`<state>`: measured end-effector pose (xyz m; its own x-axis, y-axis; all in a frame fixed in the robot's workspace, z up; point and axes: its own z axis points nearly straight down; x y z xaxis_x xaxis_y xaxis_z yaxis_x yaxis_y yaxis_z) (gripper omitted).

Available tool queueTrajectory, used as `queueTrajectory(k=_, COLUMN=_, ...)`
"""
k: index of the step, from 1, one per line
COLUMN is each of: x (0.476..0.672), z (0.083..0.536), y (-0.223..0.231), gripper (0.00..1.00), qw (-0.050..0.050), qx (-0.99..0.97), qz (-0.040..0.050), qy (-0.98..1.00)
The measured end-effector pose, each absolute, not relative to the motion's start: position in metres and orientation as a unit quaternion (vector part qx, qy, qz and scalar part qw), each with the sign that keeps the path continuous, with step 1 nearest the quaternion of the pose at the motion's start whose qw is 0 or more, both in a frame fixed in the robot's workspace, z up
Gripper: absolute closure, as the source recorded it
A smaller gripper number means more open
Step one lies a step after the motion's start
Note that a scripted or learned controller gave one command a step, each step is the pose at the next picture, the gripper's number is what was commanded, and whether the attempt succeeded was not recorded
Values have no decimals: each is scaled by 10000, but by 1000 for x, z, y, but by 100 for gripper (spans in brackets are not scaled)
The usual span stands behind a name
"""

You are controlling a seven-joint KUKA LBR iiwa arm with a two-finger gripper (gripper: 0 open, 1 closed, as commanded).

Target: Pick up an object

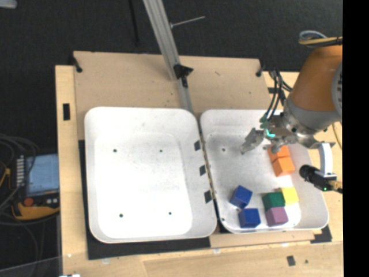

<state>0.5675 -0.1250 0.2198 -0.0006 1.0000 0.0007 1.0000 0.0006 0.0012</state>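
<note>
The hand [266, 138] hangs over the upper part of the right bin [228, 126], with 1 grey finger [251, 140] reaching out toward the bin's bare middle; whether it is open or closed cannot be told from this slant, and nothing can be seen between its parts. No object is lifted yet, so the pick looks to be at the approach stage.

The closest candidate is the orange block [282, 161], lying just below and to the right of the hand, partly under the wrist; it stands apart from the other pieces and seems the easiest choice. A good grasp would likely mean centring over it, turning the wrist so the 2 fingers meet flat faces, and descending straight; an off-centre approach could push the block away.

Along the bin's lower edge lies a tight cluster: a blue block [241, 195], a second blue block [249, 217], a green block [273, 200], a yellow block [289, 195] and a purple block [277, 215]; green, yellow and purple touch, leaving little room for fingers between them.

The left bin [144, 117] sits alongside on the worktop [127, 74]; a slanted metal bar [164, 33] crosses above the bins, clear of the hand.
</note>
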Motion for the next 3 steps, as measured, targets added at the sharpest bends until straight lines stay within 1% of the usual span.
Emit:
queueTrajectory(k=1, x=562, z=160, y=-120, gripper=0, qw=-18, qx=7081, qz=-22, qy=7061)
queueTrajectory(k=2, x=557, z=116, y=-119, gripper=0, qw=-13, qx=7081, qz=-19, qy=7061)
queueTrajectory(k=3, x=557, z=97, y=-121, gripper=0, qw=12, qx=7083, qz=-4, qy=7059)
